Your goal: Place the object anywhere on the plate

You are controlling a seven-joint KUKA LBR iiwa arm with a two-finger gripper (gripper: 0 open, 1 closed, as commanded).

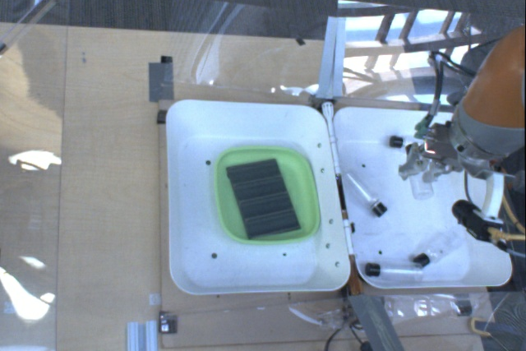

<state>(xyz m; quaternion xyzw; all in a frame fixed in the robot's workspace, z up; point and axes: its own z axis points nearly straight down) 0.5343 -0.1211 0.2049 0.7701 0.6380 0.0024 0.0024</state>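
A dark grey ribbed rectangular block (262, 198) lies on the square green plate (307, 177) in the left white bin (189, 259). The gripper (421, 168) hovers over the right white bin (362, 127), among clear black-capped tubes (364, 196); its opening I cannot tell. No writing is legible.

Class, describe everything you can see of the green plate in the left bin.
The green plate is a lime-green, rounded-square dish with a raised rim; it looks like plastic. It lies flat near the middle of the left white bin, resting on the bin's floor. A dark grey ribbed rectangular block lies on it, turned slightly askew and covering most of its centre. Only the bin and the block touch it.
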